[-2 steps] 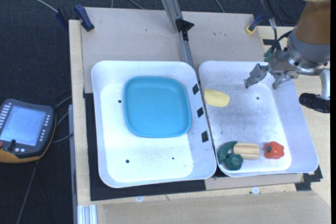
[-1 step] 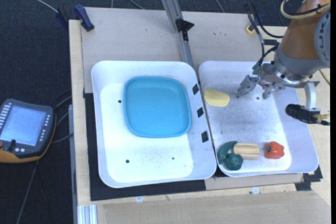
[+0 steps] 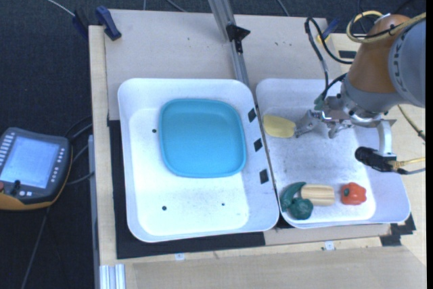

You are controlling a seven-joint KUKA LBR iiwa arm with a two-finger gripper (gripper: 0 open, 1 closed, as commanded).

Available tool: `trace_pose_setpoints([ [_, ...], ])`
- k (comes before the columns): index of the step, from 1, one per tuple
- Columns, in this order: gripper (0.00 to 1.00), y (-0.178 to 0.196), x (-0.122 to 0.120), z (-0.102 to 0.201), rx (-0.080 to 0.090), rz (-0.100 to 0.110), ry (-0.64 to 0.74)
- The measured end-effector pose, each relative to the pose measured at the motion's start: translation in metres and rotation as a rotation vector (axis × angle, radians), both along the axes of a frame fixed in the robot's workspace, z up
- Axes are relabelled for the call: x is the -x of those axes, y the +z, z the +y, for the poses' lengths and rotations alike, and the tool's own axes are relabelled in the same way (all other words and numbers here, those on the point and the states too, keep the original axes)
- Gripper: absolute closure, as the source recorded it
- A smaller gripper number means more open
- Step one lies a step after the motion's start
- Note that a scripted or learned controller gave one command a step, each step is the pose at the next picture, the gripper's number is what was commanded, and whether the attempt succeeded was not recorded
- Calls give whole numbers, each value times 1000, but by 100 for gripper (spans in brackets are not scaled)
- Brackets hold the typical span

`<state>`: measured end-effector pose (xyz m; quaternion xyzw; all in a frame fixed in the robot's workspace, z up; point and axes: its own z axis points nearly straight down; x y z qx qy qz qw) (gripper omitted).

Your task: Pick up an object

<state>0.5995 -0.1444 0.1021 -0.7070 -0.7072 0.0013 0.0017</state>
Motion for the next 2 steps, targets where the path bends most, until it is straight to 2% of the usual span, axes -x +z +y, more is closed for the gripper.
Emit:
trace_pose_setpoints([
  [1,100,14,-2,0,1,-6,0],
  [2,100,56,-2,-2,1,-8,0],
])
